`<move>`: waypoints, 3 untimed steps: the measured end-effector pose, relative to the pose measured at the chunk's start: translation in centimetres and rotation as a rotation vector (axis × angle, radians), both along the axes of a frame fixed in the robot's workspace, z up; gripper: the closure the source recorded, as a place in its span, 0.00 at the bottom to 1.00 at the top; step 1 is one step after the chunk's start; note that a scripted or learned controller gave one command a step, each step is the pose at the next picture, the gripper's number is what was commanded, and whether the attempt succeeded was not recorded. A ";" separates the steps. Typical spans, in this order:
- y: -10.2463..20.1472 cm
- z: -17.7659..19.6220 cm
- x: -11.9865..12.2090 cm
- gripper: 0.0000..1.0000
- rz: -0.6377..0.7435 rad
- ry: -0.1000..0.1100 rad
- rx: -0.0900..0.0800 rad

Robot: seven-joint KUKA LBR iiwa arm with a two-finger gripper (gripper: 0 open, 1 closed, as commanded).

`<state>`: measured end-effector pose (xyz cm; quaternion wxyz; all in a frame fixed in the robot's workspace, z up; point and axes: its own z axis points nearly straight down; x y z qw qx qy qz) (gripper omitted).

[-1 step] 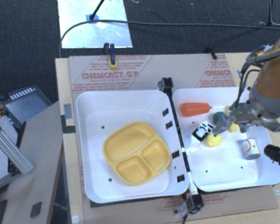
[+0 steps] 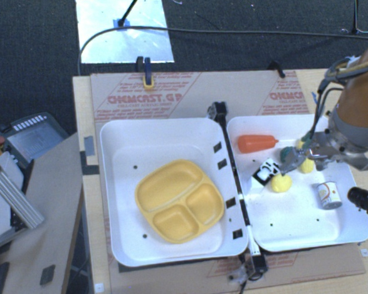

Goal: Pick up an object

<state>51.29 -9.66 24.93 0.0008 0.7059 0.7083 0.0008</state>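
Observation:
The right bin (image 2: 303, 229) holds an orange carrot-shaped toy (image 2: 257, 142) at its far left. Below it lie a black-and-white block (image 2: 267, 171) and a yellow ball (image 2: 281, 183). A small white can with an orange label (image 2: 328, 195) lies on its side towards the right. My gripper (image 2: 296, 158) is low over the middle of this bin, between the carrot and the can. A small teal piece (image 2: 288, 153) and another yellow lump (image 2: 307, 165) sit right at its tip. Whether it touches them is unclear.
The left bin (image 2: 120, 179) contains a yellow divided tray (image 2: 178, 200). A black clip strip (image 2: 231, 177) runs along the seam between the bins. The arm's grey and orange body (image 2: 358, 118) overhangs the right bin's far right side. A black part (image 2: 367, 201) juts out near that bin's right rim.

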 end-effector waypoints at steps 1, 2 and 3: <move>-0.7 -4.5 -0.2 0.00 -0.002 0.005 0.001; -0.4 -10.7 0.0 0.00 -0.002 0.006 0.001; -0.3 -16.0 0.0 0.00 -0.002 0.006 0.002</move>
